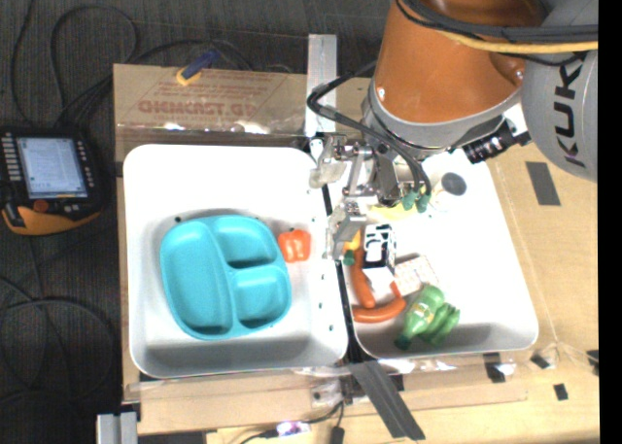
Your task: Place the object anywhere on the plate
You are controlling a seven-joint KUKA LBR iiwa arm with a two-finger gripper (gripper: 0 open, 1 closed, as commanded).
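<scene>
One fixed camera looks down at a slant on the counter [544,238] and both white bins [224,355], fairly close.

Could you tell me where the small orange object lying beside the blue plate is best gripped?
Grip the small orange object across its middle, coming straight down: it lies apart from the blue divided plate, with bare floor of the left white bin above and below it.

A divided plate [225,275] lies in the left bin [146,228], a small object [293,245] just beside its right edge; the right bin [505,267] holds several items [398,301] (clustered near its left wall), under the gripper [355,223].
</scene>
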